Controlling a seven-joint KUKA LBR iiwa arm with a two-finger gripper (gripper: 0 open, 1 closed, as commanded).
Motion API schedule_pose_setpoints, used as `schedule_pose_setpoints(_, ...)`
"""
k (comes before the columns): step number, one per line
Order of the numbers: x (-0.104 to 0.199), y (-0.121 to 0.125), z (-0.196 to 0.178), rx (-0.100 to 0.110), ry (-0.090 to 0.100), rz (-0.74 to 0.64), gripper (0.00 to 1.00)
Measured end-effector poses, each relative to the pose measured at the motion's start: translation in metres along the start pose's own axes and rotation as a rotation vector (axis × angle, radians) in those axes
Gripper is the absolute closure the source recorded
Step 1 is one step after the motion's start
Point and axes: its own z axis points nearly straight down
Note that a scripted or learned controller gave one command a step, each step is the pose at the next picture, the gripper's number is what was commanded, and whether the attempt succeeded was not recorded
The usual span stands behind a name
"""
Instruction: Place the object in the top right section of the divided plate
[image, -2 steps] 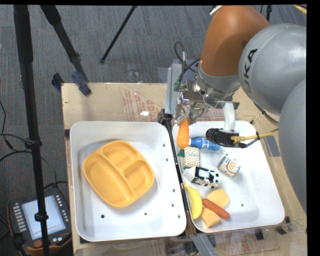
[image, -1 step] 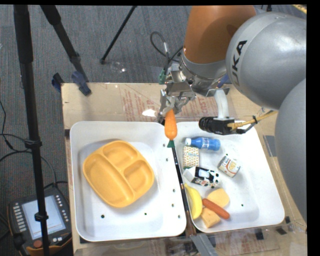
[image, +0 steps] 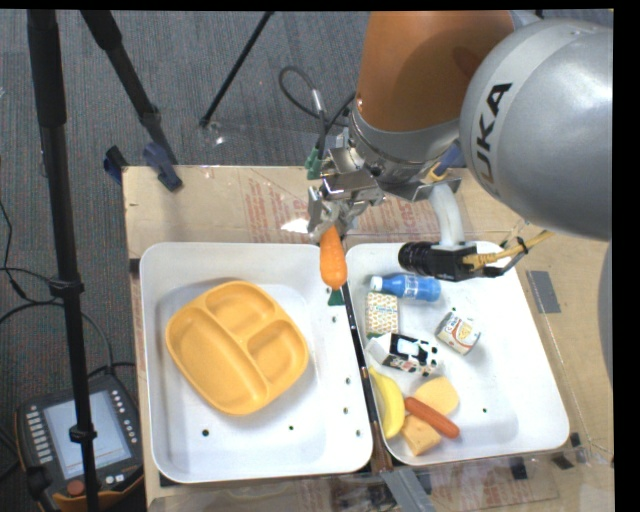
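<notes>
An orange toy carrot with a green tip hangs upright from my gripper, whose fingers are shut on its top end. It hovers over the seam between the two bins, just right of the left bin's upper right corner. The yellow divided plate lies in the left bin, down and to the left of the carrot. Its three sections hold nothing.
The right bin holds a blue-capped bottle, a patterned card, a small carton, a cow figure, a banana, a sausage and other toy food. A tripod pole stands at left.
</notes>
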Motion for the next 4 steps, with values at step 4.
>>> schedule_pose_setpoints(4, -0.058, 0.023, 0.142, 0.0, 0.001, 0.026, 1.0)
